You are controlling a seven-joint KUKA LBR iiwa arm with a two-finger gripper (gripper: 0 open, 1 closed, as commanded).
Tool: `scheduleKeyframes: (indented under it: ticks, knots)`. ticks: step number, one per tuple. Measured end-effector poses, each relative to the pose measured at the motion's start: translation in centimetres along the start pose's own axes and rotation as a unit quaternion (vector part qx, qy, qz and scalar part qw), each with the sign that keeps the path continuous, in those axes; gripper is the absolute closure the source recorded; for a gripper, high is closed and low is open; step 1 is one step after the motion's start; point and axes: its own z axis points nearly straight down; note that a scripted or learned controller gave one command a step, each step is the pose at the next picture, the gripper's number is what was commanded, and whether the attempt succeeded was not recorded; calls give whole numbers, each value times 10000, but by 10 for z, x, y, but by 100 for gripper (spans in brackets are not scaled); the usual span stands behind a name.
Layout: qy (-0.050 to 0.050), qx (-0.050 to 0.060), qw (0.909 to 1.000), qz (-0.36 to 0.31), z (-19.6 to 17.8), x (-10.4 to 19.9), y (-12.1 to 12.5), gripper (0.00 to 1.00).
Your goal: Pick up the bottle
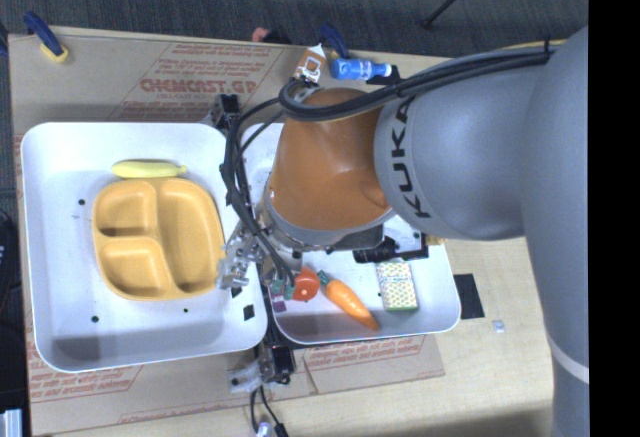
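Arm: we see it covering the right bin.
Gripper: at the bins' divide; we cannot tell its grip.

1 fixed overhead camera (slanted), facing both bins

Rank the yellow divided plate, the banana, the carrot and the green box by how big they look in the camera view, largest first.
1. Divided plate, clearly largest.
2. Banana and carrot: similar length, too close to rank.
3. Green box, shorter but wider; the arm may cover part of it.
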Motion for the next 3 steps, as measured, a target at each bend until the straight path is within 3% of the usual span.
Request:
scheduleKeyframes:
  ticks: [1,2,3]
  knots:
    - [1,1,9995,323,3,-21,-64,100]
    - [-5,-4,9994,-349,3,-12,-34,100]
    - [-10,-1,9759,-2184,2,-12,-35,100]
